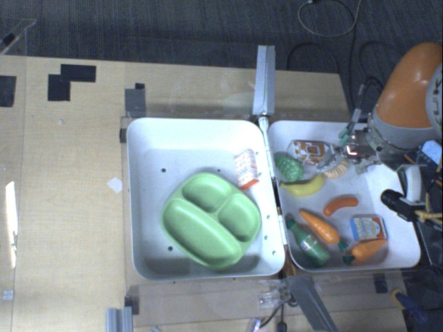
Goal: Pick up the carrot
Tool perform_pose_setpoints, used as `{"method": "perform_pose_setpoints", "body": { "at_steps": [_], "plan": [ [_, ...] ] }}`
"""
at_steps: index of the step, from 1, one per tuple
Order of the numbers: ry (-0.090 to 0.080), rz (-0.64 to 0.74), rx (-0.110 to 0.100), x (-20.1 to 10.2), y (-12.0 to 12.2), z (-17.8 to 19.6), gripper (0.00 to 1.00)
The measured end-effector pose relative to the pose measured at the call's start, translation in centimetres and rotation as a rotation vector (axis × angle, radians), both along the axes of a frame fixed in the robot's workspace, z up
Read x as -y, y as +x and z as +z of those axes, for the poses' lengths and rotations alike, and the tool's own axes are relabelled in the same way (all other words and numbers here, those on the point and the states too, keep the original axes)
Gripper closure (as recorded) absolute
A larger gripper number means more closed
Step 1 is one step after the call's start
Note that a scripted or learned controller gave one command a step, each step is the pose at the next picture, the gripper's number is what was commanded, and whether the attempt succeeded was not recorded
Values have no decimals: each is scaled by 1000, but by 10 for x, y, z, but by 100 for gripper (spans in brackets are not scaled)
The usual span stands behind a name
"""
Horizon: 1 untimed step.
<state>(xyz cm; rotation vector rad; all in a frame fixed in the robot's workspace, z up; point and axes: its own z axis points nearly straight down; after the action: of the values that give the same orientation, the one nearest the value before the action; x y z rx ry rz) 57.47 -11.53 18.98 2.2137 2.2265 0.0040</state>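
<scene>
The carrot [320, 227], orange and tapered, lies slantwise in the lower middle of the right bin [398, 185], touching a green bottle [308, 244]. A second orange carrot-like piece with a green end [367, 250] rests at that bin's front right. My gripper [351, 151] hangs over the upper part of the right bin, close to a brown snack packet [309, 151] and a small beige item [336, 170]. It is well above and to the right of the carrot, apart from it.
The right bin also holds a broccoli [289, 166], a banana [304, 187], a red sausage [341, 204] and a blue and orange carton [367, 227]. In the left bin [149, 185] are a green divided plate [211, 218] and a small white and orange packet [246, 168].
</scene>
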Motion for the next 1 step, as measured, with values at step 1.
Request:
{"method": "perform_pose_setpoints", "body": {
  "at_steps": [1],
  "plan": [
    [0,-4,1,0,-81,-97,0]
  ]
}}
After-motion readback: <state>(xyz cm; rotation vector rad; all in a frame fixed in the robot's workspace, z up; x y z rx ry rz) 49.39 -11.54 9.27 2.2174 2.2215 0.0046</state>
